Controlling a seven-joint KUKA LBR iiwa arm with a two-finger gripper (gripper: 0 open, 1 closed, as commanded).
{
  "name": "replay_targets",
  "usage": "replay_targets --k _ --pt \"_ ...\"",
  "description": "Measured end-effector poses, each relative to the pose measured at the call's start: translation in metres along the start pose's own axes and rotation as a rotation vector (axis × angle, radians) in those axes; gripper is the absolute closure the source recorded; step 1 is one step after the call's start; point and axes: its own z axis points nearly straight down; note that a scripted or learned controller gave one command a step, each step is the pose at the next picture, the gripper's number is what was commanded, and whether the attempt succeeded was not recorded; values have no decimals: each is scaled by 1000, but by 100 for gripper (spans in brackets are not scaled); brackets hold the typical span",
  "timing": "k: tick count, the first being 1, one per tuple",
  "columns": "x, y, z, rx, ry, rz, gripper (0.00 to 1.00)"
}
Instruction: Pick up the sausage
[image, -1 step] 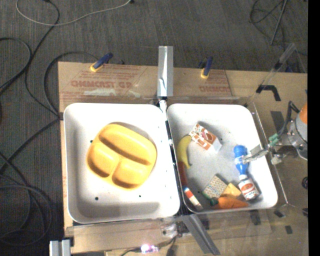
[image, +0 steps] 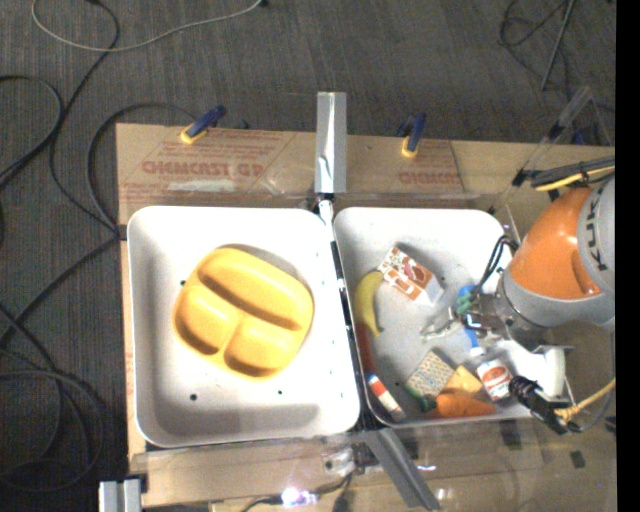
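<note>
The gripper (image: 447, 321) hung low over the middle of the right bin (image: 470, 222), at the end of the grey arm with its orange band (image: 556, 252) reaching in from the right; we could not tell whether it was apart or together, and we saw nothing held in it. Just beside it lay a checkered packet (image: 432, 372), with a small can (image: 493, 380) and a carrot (image: 464, 405) crowded against the bin's near edge. A red-and-white carton (image: 410, 275) and a banana (image: 368, 301) lay toward the far left. The sausage (image: 364, 350), dark red, lay tight along the bin's left wall, below the banana and apart from the gripper, with bare floor between them. In the left bin (image: 160, 400) we saw a yellow divided tray (image: 244, 311) with open white floor around it.
</note>
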Motion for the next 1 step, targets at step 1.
replay_targets --k 1 --pt "14 -15 -19 22 4 -132 0"
